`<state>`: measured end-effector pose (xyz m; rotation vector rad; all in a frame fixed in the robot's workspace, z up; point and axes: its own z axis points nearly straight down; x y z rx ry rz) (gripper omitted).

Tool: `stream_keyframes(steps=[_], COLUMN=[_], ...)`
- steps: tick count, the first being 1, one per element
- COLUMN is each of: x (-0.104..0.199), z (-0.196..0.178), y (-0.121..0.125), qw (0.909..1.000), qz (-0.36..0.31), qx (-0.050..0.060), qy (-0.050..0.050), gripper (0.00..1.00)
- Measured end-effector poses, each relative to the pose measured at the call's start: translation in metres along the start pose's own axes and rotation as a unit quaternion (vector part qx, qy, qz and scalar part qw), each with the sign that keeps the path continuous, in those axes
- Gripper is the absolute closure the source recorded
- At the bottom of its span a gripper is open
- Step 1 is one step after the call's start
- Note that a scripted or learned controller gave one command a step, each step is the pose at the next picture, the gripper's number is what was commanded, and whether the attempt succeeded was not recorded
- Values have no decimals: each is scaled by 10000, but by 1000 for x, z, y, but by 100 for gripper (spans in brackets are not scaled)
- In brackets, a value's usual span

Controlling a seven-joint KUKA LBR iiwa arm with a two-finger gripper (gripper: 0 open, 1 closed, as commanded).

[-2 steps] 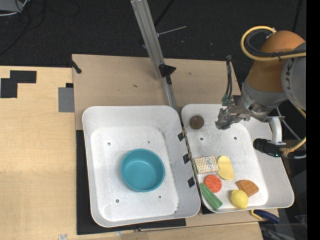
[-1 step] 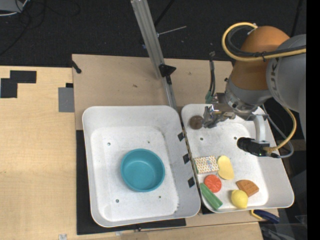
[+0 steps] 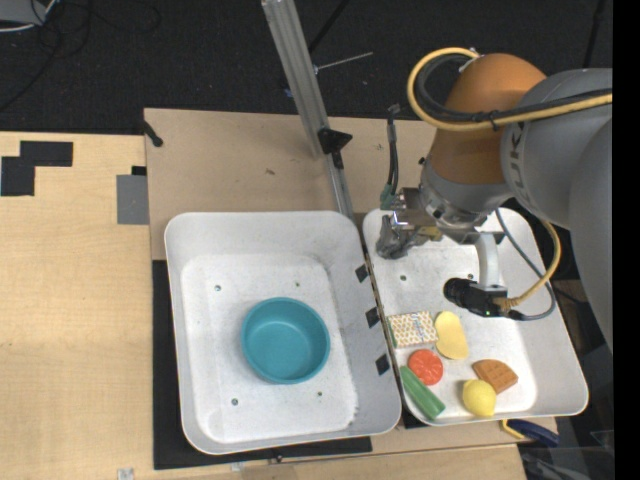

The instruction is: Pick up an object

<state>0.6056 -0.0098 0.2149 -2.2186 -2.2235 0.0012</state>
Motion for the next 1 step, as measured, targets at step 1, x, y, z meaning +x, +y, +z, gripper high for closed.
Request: stream_keyframes(steps=[1], x=[59], z=[-11], y=[-2], qw=[10000], qz=[-6], qx=[-2], qy=[6], gripper=[100])
